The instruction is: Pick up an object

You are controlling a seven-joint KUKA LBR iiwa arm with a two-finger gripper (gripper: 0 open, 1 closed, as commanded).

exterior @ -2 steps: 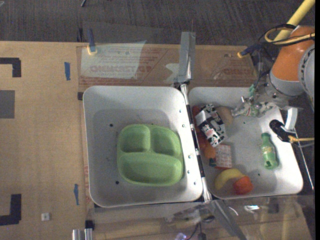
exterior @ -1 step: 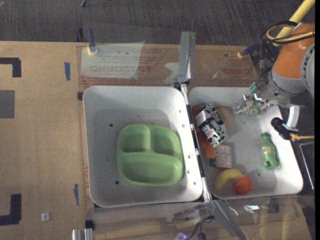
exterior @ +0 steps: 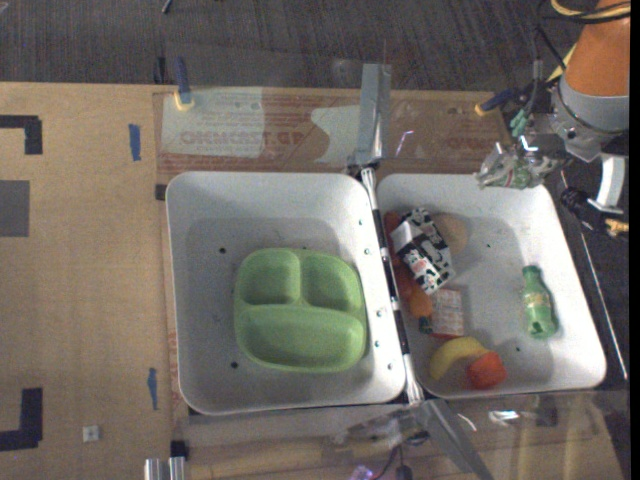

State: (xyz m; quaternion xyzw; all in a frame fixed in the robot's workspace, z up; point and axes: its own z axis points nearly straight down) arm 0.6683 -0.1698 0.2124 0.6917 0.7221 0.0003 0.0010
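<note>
Green tray fills left bin; bottle right.

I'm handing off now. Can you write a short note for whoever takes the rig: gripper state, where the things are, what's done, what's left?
Gripper: above the far rim of the right bin, nothing seen in it.
Right bin: green bottle by itself towards the right; black-and-white carton along the left wall; banana and a red-orange item touching, near the front.
Left bin: green divided tray.
Done: no pick yet.
Left: descend and grasp one object; the bottle looks the most isolated.
</note>
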